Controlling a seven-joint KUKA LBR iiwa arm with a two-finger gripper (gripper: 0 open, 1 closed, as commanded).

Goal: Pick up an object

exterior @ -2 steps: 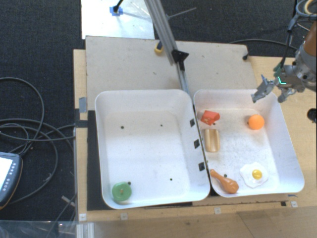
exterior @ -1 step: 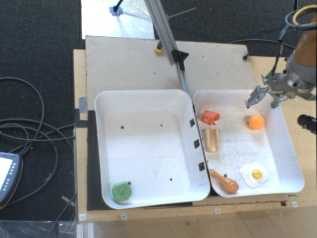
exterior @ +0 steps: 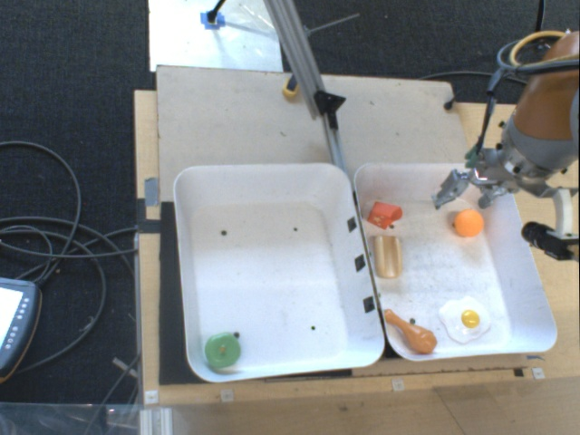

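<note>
My gripper (exterior: pixel 468 192) hangs over the far right part of the right bin (exterior: pixel 535 288), fingers spread open with nothing between them. Just below it and slightly to its right lies an orange ball (exterior: pixel 468 223). A red block (exterior: pixel 385 213) sits near the bin's far left side, with a tan cylinder (exterior: pixel 388 256) right below it. An orange drumstick-shaped toy (exterior: pixel 410 331) lies at the near left, and a fried egg toy (exterior: pixel 466 320) at the near right. A green round piece (exterior: pixel 222 350) rests in the near left corner of the left bin (exterior: pixel 263 198).
A grey slanted pole (exterior: pixel 299 48) crosses from the top down to the divide between the bins. Cables and a tablet (exterior: pixel 14 320) lie on the dark floor at the left. The arm's grey wrist with its orange band (exterior: pixel 548 98) stands at the right edge.
</note>
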